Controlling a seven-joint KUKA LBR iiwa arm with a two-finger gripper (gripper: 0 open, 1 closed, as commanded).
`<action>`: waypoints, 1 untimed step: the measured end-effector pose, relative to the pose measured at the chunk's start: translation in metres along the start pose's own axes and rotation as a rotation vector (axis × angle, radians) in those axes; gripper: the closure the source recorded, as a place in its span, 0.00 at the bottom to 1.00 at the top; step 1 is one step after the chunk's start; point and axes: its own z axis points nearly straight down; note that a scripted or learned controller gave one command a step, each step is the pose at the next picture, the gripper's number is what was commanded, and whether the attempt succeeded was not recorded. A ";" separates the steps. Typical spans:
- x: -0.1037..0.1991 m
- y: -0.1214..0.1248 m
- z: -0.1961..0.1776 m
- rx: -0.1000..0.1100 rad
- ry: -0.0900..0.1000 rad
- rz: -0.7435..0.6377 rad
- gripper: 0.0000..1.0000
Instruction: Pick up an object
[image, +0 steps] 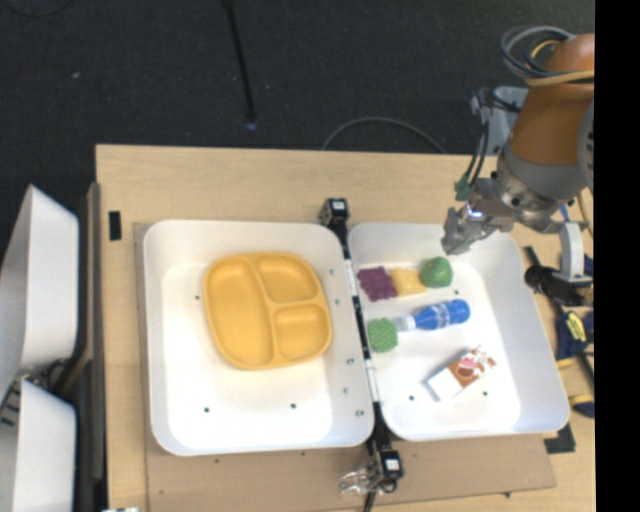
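Note:
The right bin (520, 400) holds a purple block (376, 283), a yellow block (405, 281), a green ball (436, 271), a second green ball (382, 335), a blue and white bottle (432, 317) lying on its side, and a small white and red carton (461, 373). My gripper (460, 238) hangs over the back of the right bin, just above and to the right of the green ball by the yellow block. Nothing shows between its fingers.
The left bin (180, 400) holds a yellow divided plate (268, 309). A black clamp (334, 211) sits at the back between the bins, another fitting (372, 472) at the front. Tools lie off the bench's right edge (565, 300).

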 end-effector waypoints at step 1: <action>0.045 -0.030 0.014 0.008 0.001 -0.001 1.00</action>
